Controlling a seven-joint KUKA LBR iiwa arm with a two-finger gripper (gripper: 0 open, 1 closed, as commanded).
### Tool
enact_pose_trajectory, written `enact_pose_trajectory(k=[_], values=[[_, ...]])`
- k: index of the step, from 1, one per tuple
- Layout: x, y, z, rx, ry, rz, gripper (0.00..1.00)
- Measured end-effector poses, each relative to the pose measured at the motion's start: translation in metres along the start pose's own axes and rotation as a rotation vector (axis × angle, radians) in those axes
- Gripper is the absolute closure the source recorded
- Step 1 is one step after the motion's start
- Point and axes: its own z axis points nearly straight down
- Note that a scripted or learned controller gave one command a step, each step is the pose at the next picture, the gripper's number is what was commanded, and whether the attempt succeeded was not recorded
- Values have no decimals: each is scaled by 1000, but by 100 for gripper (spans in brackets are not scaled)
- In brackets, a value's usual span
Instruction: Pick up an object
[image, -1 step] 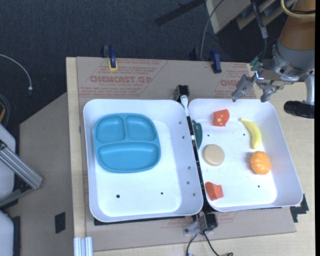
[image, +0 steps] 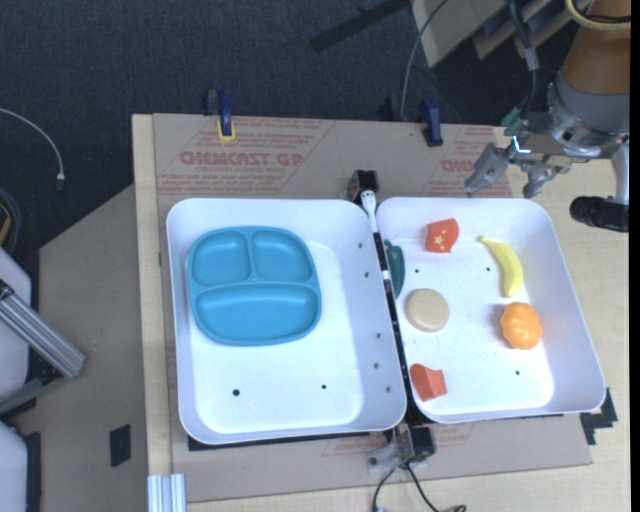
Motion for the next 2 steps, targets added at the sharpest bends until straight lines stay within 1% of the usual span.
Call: enact_pose_trajectory(k=[2], values=[[14, 1, 90, 5, 1, -1, 0]])
